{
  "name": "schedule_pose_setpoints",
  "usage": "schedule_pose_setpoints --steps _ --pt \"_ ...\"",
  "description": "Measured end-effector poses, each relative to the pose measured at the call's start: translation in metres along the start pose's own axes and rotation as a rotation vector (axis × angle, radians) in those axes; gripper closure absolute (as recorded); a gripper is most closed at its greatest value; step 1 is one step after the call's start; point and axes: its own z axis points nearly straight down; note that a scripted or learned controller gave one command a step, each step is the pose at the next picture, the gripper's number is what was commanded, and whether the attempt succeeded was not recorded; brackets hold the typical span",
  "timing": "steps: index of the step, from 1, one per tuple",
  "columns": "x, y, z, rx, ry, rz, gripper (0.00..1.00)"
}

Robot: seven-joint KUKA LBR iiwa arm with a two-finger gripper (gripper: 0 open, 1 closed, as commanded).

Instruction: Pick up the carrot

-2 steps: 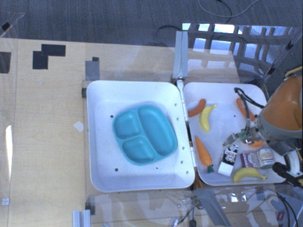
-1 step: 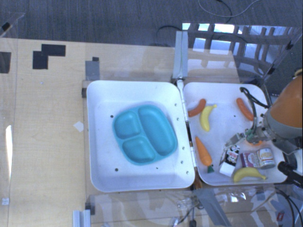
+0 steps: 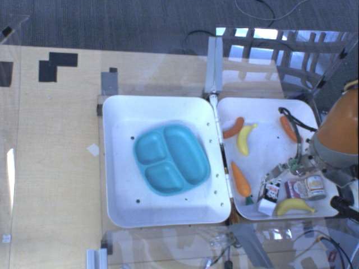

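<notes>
The carrot (image 3: pixel 241 180), orange with a small green end, lies along the left wall of the right bin (image 3: pixel 263 150), pointing toward the front. The arm comes in from the right, with its orange band (image 3: pixel 343 125) over the bin's right rim. My gripper (image 3: pixel 274 185) hangs low over the front of the right bin, roughly a hand's width to the right of the carrot and apart from it. Nothing shows of the carrot being held.
The left bin (image 3: pixel 118 167) holds a blue divided plate (image 3: pixel 171 159). In the right bin lie two other orange pieces (image 3: pixel 233 127) (image 3: pixel 288 129), a yellow banana (image 3: pixel 244 139), a second banana (image 3: pixel 294 206) at the front and small packets (image 3: pixel 307 188) under the wrist.
</notes>
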Motion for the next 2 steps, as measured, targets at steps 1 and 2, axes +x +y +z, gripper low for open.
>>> schedule_pose_setpoints --steps 1,2 --pt "-0.030 0.001 0.000 0.004 0.000 -0.011 0.00" --pt "-0.055 0.028 0.018 -0.024 -0.016 0.002 0.00"
